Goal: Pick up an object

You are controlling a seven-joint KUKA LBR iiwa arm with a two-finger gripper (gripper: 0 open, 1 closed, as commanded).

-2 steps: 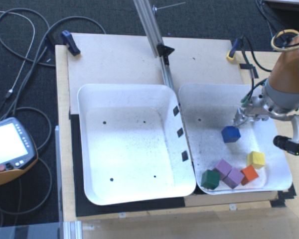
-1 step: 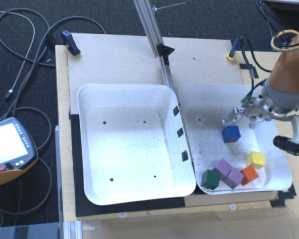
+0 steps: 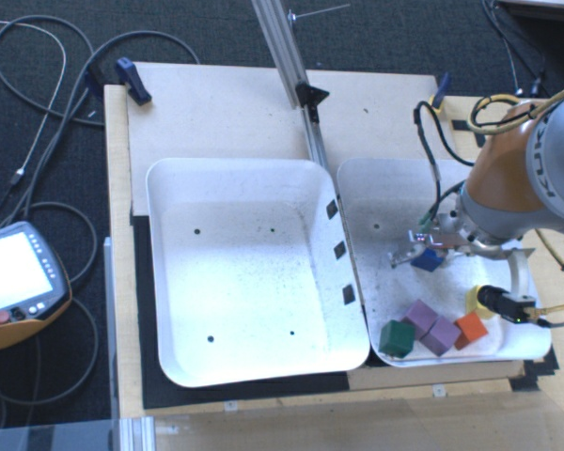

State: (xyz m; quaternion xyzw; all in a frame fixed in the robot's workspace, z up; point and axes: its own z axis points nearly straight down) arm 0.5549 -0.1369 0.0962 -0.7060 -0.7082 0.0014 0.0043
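My gripper (image 3: 416,244) hangs low over the middle of the right bin (image 3: 376,181), on the end of the grey and orange arm that comes in from the right. A small blue block (image 3: 430,260) lies right under or against the gripper's tip, partly covered by it. Near the bin's front edge sit a green block (image 3: 396,338), two purple blocks (image 3: 421,315) (image 3: 441,335) and an orange block (image 3: 471,328). A yellow piece (image 3: 475,299) lies just behind the orange block, half hidden by a black cable plug.
The left bin (image 3: 169,186) stands beside the right one, with black clips along the shared wall. A slanted metal pole (image 3: 280,36) rises at the back. Cables loop around the arm's wrist at the right. A teach pendant (image 3: 14,275) lies on the floor at far left.
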